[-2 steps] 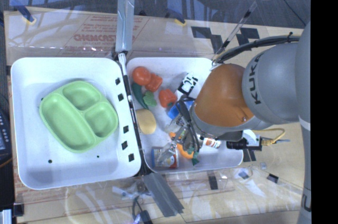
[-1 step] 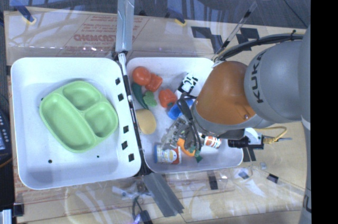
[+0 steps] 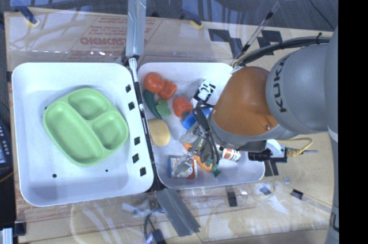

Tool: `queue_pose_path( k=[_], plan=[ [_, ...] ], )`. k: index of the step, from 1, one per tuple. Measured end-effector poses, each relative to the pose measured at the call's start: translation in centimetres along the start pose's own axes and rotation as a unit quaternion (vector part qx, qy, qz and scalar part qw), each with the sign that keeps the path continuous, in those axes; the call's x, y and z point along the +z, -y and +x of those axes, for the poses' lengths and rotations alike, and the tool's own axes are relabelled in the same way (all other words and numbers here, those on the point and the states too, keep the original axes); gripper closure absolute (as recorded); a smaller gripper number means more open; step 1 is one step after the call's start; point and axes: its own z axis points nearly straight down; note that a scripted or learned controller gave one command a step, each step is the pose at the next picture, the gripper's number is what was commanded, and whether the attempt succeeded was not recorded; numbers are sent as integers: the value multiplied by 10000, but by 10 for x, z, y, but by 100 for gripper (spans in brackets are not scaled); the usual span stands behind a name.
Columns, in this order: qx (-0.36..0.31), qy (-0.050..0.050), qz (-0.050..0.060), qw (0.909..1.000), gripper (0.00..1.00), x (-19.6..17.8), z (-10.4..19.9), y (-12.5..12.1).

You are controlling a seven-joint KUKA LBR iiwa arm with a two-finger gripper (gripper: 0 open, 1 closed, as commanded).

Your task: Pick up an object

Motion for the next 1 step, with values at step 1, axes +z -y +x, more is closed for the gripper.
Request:
queue_pose_path(
  k=[1],
  plan=[
    [222,44,-18,9997,0,15,-66,5]
  ],
)
